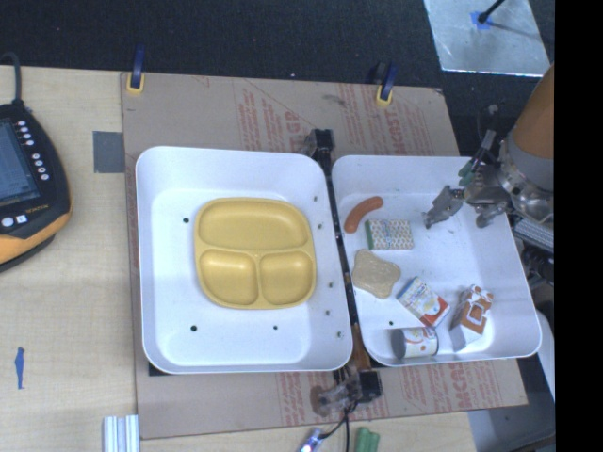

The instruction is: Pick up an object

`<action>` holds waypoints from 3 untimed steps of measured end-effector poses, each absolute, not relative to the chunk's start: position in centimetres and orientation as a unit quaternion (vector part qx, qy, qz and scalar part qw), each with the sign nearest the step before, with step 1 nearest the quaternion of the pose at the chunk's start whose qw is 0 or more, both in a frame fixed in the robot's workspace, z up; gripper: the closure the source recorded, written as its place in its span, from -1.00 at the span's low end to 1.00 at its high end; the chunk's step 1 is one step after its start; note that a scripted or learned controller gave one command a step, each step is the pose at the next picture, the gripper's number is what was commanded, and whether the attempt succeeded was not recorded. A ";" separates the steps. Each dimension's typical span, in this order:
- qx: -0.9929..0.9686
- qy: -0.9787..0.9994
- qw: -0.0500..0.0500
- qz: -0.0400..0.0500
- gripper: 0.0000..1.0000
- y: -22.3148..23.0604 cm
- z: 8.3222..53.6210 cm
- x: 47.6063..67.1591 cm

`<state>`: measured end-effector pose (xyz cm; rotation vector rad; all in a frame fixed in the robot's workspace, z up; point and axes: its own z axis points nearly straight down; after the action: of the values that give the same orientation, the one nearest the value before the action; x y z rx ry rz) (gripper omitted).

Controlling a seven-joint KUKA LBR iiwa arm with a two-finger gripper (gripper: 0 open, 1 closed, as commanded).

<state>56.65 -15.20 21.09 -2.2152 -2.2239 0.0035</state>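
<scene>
Sausage [363, 213] lying in right bin [524, 281], well left of hand [464, 208], fingers spread, gripping nothing

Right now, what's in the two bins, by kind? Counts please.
Yellow tray: 1
Sausage: 1
Green packet: 1
Beige slice: 1
Cartons: 2
Can: 1
Total: 7
</scene>
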 end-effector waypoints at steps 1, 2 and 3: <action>-0.705 -0.709 0.002 0.002 -1.00 -11.1 13.7 58.9; -0.706 -0.709 -0.001 0.001 -1.00 -9.8 9.4 57.6; -0.706 -0.708 0.001 0.000 -1.00 -9.2 10.7 61.5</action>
<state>61.45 -9.21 10.72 -2.2166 -2.2237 0.0015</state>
